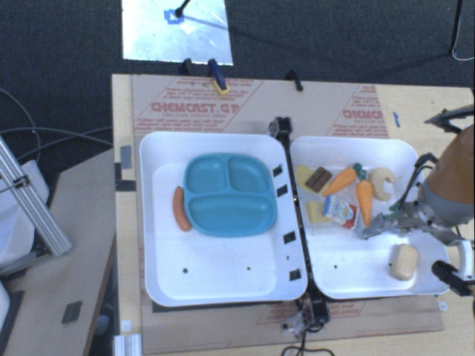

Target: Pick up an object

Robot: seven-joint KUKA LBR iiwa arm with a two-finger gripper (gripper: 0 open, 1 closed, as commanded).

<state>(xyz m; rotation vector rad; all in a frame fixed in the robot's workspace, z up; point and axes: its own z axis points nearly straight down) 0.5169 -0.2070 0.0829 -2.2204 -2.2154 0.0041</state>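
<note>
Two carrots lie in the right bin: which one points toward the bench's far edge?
The carrot on the right, beside the bagel-like piece, stands nearly straight up in the view. The other carrot slants, next to the brown block.

I see dark carpet [67,43] around the bench [252,99]; a shiny metal sheet [177,21] lies beyond its far edge, cables [44,132] trail to its left, above aluminium rails [30,199].

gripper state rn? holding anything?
Gripper: low in the right bin, tip beside the small packet; open or closed cannot be told, no object seen in it.
</note>
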